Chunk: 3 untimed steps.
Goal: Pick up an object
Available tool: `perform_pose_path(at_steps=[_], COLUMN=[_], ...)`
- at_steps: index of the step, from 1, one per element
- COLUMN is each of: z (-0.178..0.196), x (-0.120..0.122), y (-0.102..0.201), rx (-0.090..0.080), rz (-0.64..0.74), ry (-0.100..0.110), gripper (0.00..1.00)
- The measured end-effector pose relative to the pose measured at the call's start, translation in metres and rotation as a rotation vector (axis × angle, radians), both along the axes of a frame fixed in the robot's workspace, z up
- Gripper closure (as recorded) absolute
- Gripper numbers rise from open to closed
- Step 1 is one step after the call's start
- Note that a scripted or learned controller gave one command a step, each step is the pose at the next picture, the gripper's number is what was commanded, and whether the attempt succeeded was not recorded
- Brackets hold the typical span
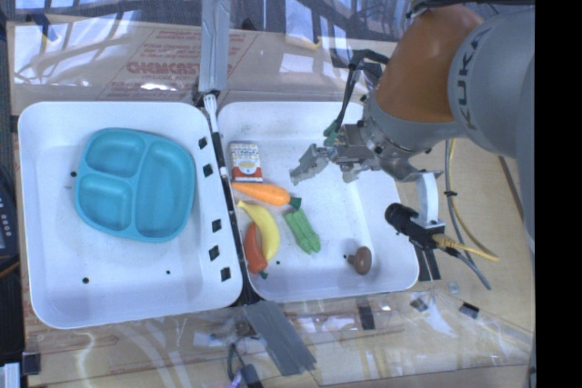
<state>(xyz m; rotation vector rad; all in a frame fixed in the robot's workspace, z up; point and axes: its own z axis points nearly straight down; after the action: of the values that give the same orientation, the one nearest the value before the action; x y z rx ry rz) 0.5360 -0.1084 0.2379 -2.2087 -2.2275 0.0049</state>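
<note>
Tool (309, 164) hangs open, nothing held — just right of orange plastic carrot (262, 193) in right white bin (391, 277); pick not yet begun.

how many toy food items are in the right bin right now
6: box at the divider, carrot below it, banana, red piece beside it, green pod, brown piece lower right. The arm may hide more.

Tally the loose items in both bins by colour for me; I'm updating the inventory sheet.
Blue: 1, the divided plate in the left bin
Orange: 1, the carrot
Yellow: 1, the banana
Green: 1, the pea pod
Red-orange: 1, the pepper-like piece
Brown: 1, the small round piece
White and orange: 1, the small carton
Total: 7
</note>
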Motion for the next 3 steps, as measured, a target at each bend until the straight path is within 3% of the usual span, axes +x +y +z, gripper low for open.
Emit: perform_pose_path(at_steps=[1,2,3], z=[-0.123,-0.147,-0.136], x=[-0.01,0.0,0.0], y=[-0.004,-0.022,-0.023], rx=[0.002,0.001,0.0], rz=[0.131,0.17,0.173], ry=[0.004,-0.002,-0.002], gripper=[0.0,0.0,1.0])
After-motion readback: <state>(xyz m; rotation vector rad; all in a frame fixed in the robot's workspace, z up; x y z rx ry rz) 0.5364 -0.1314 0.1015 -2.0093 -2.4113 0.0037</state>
